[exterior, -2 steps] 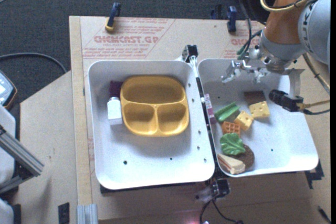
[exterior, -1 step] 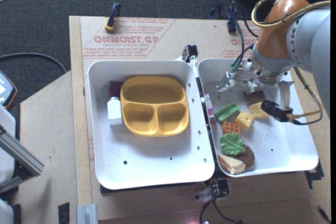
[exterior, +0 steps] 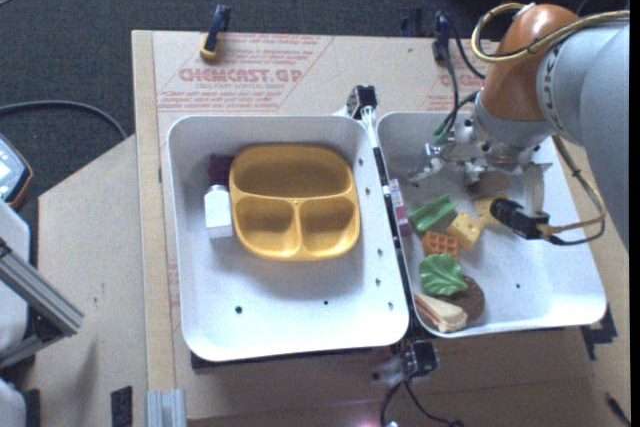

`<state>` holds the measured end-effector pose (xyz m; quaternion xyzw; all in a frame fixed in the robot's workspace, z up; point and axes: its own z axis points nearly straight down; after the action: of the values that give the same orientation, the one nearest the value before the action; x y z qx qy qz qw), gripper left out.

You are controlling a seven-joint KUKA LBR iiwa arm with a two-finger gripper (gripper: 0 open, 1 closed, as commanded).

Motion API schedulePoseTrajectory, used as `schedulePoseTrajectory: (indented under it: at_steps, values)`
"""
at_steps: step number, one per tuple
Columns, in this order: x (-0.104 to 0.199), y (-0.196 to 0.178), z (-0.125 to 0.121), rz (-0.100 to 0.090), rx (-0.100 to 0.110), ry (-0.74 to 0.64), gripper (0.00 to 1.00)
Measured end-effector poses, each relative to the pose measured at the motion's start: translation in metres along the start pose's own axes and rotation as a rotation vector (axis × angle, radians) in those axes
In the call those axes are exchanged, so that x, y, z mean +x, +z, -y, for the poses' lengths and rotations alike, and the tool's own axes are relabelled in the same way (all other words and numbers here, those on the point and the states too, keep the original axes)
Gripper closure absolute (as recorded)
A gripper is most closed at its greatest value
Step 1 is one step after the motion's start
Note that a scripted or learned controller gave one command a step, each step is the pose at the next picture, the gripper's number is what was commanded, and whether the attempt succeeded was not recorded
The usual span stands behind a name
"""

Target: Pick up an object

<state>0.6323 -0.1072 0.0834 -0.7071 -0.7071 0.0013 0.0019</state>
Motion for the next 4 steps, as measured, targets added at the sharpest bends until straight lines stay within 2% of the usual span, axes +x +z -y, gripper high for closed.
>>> schedulePoseTrajectory:
  at_steps: [1, 2, 3, 4]
  values:
    - [0.000, -0.013, -0.001, 0.001, -0.005, 0.001, 1.00]
    - [0.001, -0.077, 0.000, 0.003, -0.012, -0.001, 1.00]
    - [0.001, -0.128, -0.011, 0.003, -0.013, -0.001, 1.00]
    - [0.001, -0.143, -0.012, 0.002, -0.009, -0.001, 1.00]
